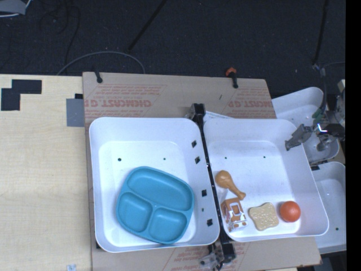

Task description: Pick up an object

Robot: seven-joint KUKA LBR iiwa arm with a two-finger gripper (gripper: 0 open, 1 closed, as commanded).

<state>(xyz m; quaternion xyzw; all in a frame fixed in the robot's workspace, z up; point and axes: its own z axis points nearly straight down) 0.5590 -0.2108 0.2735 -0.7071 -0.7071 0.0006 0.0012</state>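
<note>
In the camera view, the two-finger gripper point(297, 136) is seen at the right bin's point(265, 130) upper right rim, with nothing held between its fingers; how far they are parted cannot be told. Along that bin's lower edge a tan chicken drumstick toy point(228, 182), an orange-and-white block toy point(234, 215), a beige bread slice toy point(264, 216) and a red-orange round ball point(290, 211) are laid, while a blue three-compartment plastic plate point(155, 204) is seated in the left bin point(107, 151).
</note>
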